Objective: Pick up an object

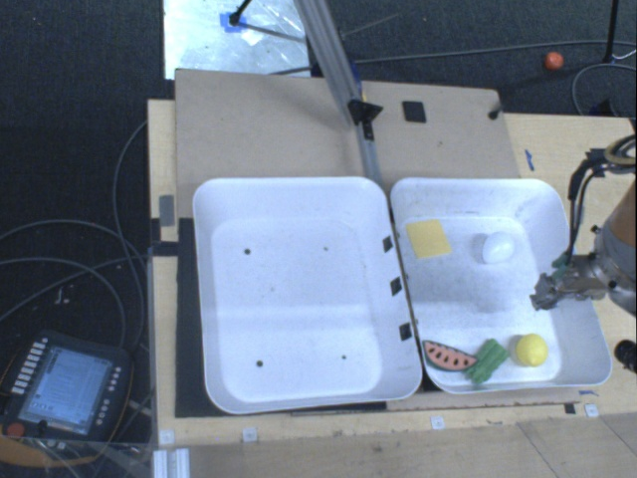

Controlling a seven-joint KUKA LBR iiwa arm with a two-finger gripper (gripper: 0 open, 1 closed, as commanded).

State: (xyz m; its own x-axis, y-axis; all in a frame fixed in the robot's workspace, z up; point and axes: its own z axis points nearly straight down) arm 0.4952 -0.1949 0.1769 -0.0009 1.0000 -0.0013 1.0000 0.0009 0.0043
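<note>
- Camera view looks down at a slant on 2 white bins side by side: the left bin [299, 192] and the right bin [537, 195].
- The arm [622, 237] comes in from the right edge, and the gripper [553, 292] hangs over the right part of the right bin, near its right wall.
- If the gripper is spread or pressed together, I cannot tell; it looks small and blurred, and nothing is seen in it.
- 5 things lie in the right bin.
- A lemon [530, 350] lies near the front wall, just below the gripper in the picture and apart from it.
- A green piece [487, 360] lies just left of the lemon, tilted.
- A watermelon slice [449, 357] lies just left of the green piece, at the front left corner.
- A white ball [498, 248] lies toward the back, up and left of the gripper, apart from it.
- A yellow square [428, 238] lies flat left of the ball, well apart from the gripper.
- A tablet [62, 384] with a lit screen lies on the floor at the lower left, among cables.
</note>
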